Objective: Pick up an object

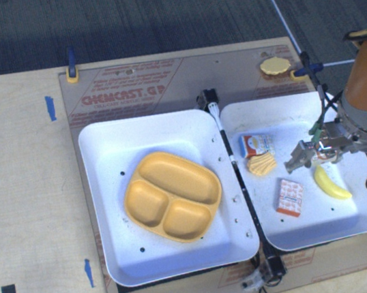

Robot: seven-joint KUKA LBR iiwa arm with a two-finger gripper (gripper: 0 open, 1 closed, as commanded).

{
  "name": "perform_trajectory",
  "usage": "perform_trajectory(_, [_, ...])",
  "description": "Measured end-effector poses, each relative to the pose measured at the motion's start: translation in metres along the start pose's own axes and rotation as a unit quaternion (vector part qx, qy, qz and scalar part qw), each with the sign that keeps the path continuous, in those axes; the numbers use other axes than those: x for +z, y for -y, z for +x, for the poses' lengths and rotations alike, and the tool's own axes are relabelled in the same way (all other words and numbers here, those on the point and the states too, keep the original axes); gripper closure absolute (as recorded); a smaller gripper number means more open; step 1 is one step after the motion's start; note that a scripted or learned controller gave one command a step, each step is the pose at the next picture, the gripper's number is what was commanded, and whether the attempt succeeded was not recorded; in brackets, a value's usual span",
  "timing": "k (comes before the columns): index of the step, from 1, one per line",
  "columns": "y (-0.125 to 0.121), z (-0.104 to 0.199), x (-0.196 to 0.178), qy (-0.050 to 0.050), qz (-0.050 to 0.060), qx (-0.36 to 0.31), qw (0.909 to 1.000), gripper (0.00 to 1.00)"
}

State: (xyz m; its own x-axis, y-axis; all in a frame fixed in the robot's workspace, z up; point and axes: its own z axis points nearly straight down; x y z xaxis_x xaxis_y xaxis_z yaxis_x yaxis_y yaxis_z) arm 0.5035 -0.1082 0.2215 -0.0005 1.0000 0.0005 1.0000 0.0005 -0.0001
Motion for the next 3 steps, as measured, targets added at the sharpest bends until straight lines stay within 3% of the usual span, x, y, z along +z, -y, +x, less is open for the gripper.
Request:
perform_trajectory(1, [0.02,-0.014,0.135,0.0,-0.003,0.001,1.0,0.0])
perform_trajectory(2, [0.019,-0.014,0.125,0.001,-0.004,0.0,1.0,1.0])
perform_trajectory(3, [0.018,-0.014,0.115,0.002,-0.006,0.001,1.0,1.0])
